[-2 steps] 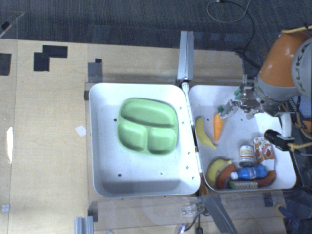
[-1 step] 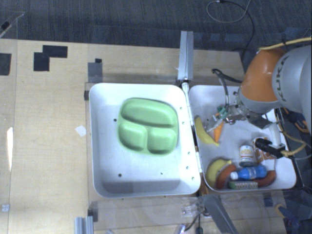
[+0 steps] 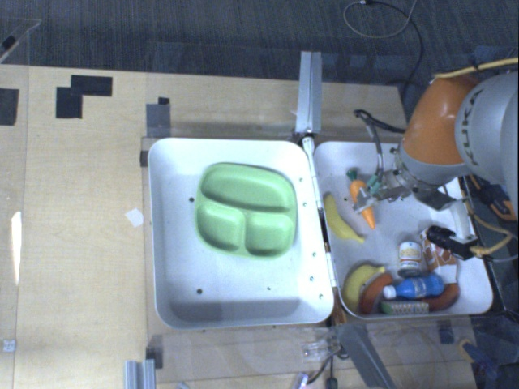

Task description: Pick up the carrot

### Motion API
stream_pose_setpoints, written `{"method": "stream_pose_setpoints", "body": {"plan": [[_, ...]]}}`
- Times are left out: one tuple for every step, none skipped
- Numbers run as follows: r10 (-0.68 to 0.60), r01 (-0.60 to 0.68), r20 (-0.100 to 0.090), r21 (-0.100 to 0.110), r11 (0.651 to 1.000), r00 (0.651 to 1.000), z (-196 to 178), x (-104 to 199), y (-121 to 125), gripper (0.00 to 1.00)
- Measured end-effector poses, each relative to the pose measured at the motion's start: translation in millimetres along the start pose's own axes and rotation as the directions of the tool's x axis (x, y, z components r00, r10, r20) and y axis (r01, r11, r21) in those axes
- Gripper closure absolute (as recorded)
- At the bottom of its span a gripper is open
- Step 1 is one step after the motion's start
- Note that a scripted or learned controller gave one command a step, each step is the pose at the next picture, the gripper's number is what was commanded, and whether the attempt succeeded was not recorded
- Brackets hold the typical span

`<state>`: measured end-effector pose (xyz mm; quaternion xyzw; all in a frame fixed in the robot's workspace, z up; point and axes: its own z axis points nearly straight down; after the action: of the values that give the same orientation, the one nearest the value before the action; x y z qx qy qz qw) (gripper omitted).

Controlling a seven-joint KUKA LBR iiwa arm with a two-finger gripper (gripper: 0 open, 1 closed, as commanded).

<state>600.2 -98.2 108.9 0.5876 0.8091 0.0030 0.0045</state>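
In the right bin (image 3: 478, 294), the gripper (image 3: 375, 190) is sitting against the carrot (image 3: 362, 203), its grasp impossible to tell.

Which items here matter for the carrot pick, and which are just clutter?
For the job: carrot, gripper, right bin.

Lying about: banana, green divided tray in left bin, small can, water bottle, apple.
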Motion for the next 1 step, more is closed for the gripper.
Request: {"method": "stream_pose_setpoints", "body": {"plan": [[0.003,-0.003,-0.002,0.004,1.000,1.000,-116.0,45.1,37.1,1.00]]}}
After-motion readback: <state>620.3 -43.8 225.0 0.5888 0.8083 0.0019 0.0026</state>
